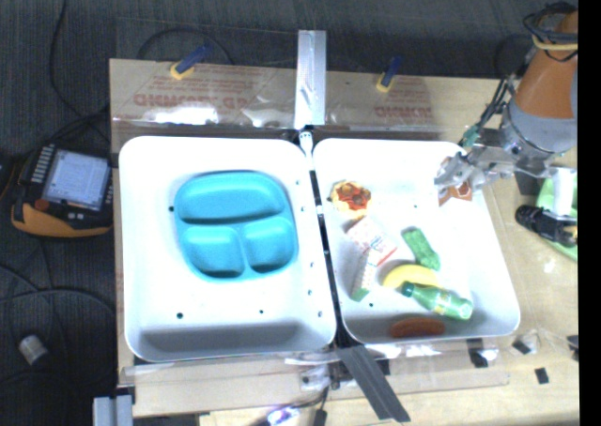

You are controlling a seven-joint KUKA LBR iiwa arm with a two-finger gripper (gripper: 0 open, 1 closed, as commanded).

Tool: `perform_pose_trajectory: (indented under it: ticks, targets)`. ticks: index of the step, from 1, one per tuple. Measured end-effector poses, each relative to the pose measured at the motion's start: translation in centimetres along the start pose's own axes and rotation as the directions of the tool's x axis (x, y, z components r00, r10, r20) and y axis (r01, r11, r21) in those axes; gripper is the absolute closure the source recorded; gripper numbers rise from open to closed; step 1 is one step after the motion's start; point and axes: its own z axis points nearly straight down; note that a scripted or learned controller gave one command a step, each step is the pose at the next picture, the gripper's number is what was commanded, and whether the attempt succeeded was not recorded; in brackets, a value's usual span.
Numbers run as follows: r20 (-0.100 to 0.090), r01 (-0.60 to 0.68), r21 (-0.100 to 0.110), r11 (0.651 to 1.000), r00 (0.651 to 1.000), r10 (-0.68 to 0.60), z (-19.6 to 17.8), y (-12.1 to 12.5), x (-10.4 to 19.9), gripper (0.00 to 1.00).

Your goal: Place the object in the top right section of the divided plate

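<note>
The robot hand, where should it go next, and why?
Probably left, across to the blue plate. The gripper hangs over the right bin's top right corner with what looks like a small orange-brown thing at its fingertips, though I can't be sure it's gripped. The plate sits in the left bin, so the arm must carry it over the middle divider.

One camera watches me from above the bench (441, 100), fixed and tilted, so the far edge lies at the top of the frame and the near edge at the bottom. It stands far enough off to take in both bins whole, the left bin (150, 321) and the right bin (498, 283) side by side, with dark floor (56, 30) around the bench. My arm (545, 96) enters at the right edge of that view.
</note>
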Motion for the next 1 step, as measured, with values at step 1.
perform_pose_trajectory:
  ticks: [1]
  targets:
    - [0.0,0.0,-0.001,1.0,1.0,0.0,-0.03,0.01,0.0,0.0]
